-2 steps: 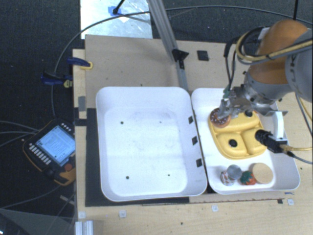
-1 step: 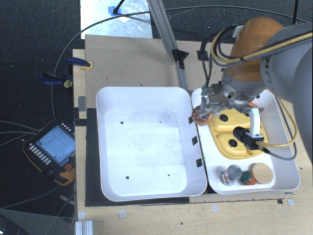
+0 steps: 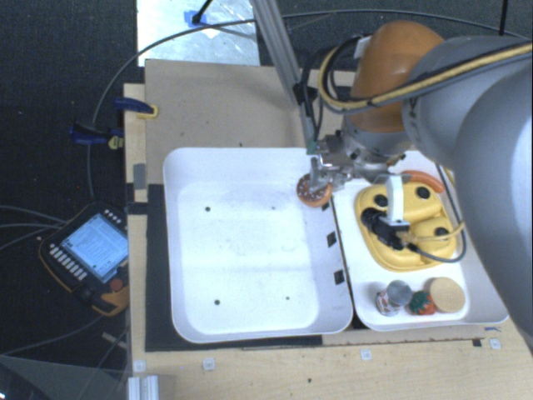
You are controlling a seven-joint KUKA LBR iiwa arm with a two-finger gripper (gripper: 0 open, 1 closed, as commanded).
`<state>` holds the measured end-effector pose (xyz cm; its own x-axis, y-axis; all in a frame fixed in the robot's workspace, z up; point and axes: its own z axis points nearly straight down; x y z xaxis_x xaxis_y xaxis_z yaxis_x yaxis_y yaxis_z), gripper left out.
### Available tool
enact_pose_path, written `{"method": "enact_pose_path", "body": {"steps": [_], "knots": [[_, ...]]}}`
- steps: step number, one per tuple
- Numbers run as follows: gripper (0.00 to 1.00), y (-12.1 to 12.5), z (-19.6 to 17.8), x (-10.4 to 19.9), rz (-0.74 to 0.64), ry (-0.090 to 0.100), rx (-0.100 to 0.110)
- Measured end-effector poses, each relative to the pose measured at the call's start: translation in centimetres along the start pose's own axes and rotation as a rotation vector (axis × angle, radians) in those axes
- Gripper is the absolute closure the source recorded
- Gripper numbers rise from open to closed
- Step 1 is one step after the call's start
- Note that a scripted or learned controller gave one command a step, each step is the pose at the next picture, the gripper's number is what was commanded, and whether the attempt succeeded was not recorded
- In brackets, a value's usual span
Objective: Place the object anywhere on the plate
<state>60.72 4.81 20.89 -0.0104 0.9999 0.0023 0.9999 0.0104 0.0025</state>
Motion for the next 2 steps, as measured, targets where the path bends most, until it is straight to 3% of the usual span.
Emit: {"method": "enact_pose_path", "body": {"steps": [2], "knots": [[1.00,3.1,-1.2,9.8,0.001,0.000,-0.001]]}}
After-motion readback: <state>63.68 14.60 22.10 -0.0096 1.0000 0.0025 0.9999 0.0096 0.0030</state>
